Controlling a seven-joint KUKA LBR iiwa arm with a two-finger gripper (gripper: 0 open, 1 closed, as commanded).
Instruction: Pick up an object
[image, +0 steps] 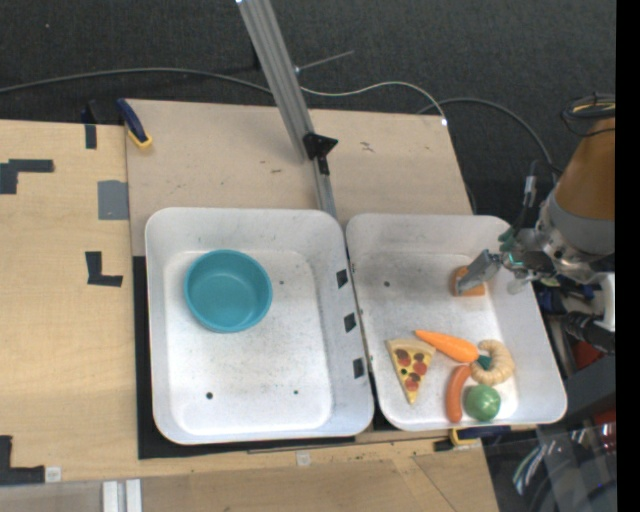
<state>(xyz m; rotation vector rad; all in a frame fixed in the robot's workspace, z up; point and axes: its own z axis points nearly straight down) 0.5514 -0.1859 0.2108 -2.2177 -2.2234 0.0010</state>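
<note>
Teal plastic: a bowl (229, 290) sits in the left bin (160, 330). In the right bin (400, 245), lower right of the frame, lie a pizza slice (409, 366), a carrot (447, 345), a sausage (456, 392), a green ball (483, 402) and a pretzel-like piece (493, 362), all crowded together. Further right, the gripper (480, 268) hovers over a small orange block (470, 289); whether it is apart or together I cannot tell. The block looks light and stiff, best pinched across its flat sides.
</note>
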